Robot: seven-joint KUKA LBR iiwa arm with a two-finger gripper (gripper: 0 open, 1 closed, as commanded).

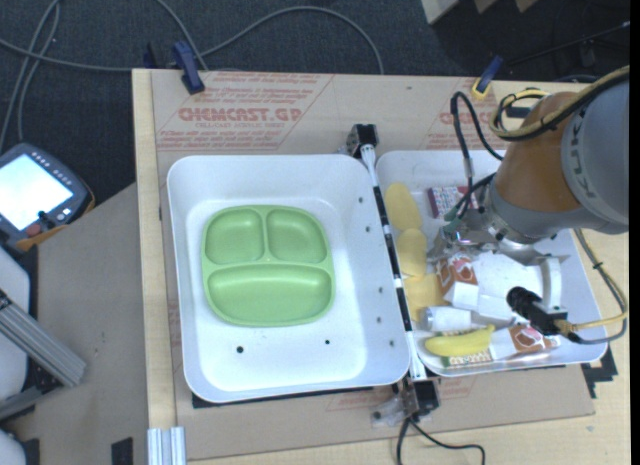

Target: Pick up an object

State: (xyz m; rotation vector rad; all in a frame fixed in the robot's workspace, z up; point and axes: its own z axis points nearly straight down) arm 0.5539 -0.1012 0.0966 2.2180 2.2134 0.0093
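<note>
Several packets (458, 273) crowd the right bin (420, 159) under the arm (545, 178).

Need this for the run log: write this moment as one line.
arm: over right bin | left bin: green divided plate | right bin: banana, packets | grasp: cannot tell

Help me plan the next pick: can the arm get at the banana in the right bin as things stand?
Probably yes. The banana lies uncovered near the right bin's front wall, and the arm hangs over that bin. The wall close by could crowd a grasp.
</note>
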